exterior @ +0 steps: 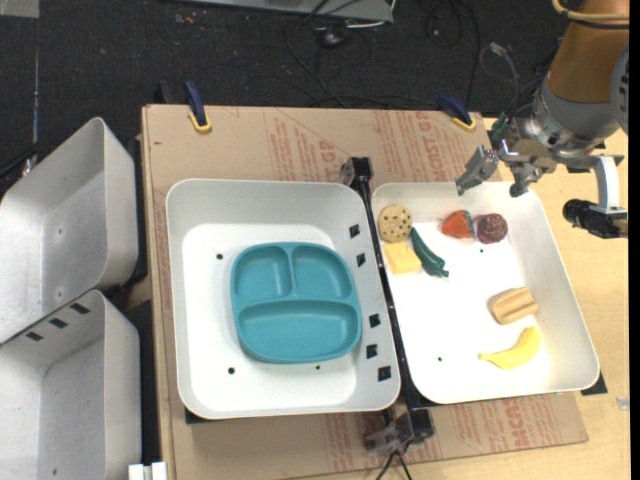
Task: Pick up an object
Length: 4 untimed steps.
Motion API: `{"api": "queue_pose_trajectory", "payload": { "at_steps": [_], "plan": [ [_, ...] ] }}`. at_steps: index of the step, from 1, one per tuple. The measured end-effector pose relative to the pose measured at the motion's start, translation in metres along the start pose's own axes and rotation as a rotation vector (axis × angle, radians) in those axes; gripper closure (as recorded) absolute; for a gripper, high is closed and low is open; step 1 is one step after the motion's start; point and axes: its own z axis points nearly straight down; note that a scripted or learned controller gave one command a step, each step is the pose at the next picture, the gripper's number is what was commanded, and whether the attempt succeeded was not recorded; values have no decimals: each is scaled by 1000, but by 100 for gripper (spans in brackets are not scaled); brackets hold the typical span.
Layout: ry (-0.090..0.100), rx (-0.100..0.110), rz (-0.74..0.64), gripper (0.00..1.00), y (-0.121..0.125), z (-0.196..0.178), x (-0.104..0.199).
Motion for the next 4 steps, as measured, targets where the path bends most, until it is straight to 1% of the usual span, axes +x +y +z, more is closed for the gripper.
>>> {"api": "queue_pose_trajectory", "payload": {
  "at_steps": [1, 2, 3, 4],
  "plan": [
    [2, 7, 2, 0, -6, 62, 6],
    [1, 5, 2, 0, -9, 105, 7],
    [3, 4, 2, 0, -9, 158, 8],
    [0, -3, 2, 100, -7, 144, 7]
  ]
}}
